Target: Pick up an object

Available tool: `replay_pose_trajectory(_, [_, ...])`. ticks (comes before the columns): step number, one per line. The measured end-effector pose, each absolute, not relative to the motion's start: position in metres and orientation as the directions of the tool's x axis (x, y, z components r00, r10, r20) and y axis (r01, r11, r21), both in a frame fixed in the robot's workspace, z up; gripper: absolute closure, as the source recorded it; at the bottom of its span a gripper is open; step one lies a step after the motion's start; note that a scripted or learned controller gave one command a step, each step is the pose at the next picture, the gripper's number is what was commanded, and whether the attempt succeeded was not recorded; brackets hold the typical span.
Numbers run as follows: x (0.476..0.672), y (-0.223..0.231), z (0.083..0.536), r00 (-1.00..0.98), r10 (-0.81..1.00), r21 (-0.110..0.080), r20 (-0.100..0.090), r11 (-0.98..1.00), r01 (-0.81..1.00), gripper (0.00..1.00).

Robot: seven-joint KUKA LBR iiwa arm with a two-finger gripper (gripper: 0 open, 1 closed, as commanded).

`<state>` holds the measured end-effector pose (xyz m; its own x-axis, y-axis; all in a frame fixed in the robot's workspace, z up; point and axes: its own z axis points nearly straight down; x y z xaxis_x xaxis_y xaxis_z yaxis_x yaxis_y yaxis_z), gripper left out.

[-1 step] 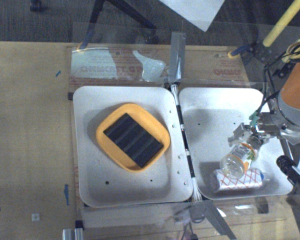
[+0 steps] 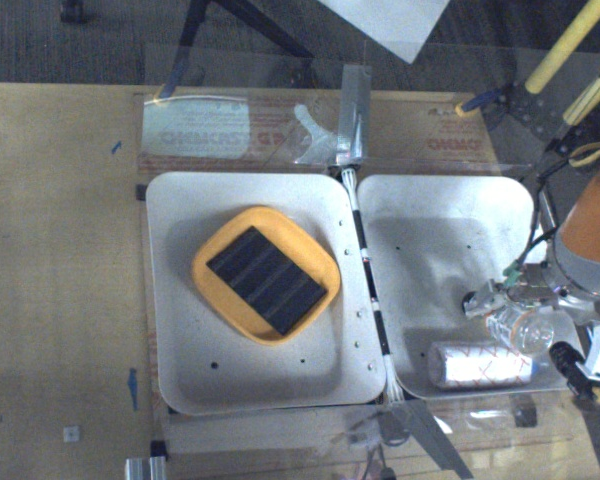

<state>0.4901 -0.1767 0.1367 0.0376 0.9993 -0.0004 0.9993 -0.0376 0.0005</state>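
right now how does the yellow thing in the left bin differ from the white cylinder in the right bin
The yellow object is a wide, flat rounded square with a dark ribbed panel on top; the white cylinder is a narrow tube with faint red marks.
The yellow object is much the larger.
The yellow object sits mid-bin, turned diagonally, far from the arm; the white cylinder lies on its side by the near wall, close to the gripper.
Both rest untouched on white bin floors.

You get red lettering on the cardboard strip point(image 2: 310, 133) behind the bins, but it sits upside down under glare and tape, so you can't read any word with confidence. The white cylinder point(image 2: 480, 365) carries faint red marks, too blurred to read.
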Motion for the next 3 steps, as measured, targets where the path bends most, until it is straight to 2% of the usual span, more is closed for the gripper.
replay_pose_trajectory(1, [0.532, -0.165, 0.096, -0.066, 0.998, 0.025, -0.009, 0.066, 0.997, 0.00])
replay_pose_trajectory(2, [0.532, -0.165, 0.106, -0.064, 0.998, 0.027, -0.010, 0.065, 0.998, 1.00])
replay_pose_trajectory(3, [0.563, -0.111, 0.178, -0.206, 0.979, 0.000, 0.000, 0.206, 0.979, 1.00])
